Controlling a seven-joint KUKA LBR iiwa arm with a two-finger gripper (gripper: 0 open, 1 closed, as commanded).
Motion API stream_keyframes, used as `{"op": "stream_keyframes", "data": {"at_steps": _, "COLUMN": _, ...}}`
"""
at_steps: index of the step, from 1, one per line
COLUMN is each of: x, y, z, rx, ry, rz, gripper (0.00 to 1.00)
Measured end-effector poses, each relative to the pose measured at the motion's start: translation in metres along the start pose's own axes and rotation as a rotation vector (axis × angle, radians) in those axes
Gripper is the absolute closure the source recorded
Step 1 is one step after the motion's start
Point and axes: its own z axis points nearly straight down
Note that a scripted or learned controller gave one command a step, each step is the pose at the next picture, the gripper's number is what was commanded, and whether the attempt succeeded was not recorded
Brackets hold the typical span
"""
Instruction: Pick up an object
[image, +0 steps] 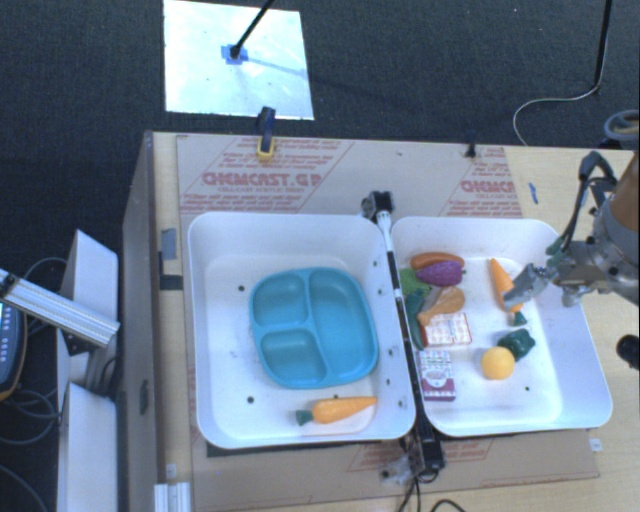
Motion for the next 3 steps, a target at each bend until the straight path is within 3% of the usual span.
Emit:
{"op": "stream_keyframes", "data": {"at_steps": 1, "x": -0.052, "y": 0.067, "z": 0.077, "rx": -0.001, "ry": -0.001, "rz": 0.001, "gripper": 0.0}}
{"op": "stream_keyframes", "data": {"at_steps": 2, "x": -0.046, "y": 0.096, "z": 0.188, "rx": 0.002, "ry": 0.001, "rz": 0.0, "gripper": 0.0}}
{"op": "stream_keyframes", "data": {"at_steps": 3, "x": -0.015, "y": 0.155, "z": 0.197, "rx": -0.004, "ry": 0.0, "rz": -0.002, "gripper": 0.0}}
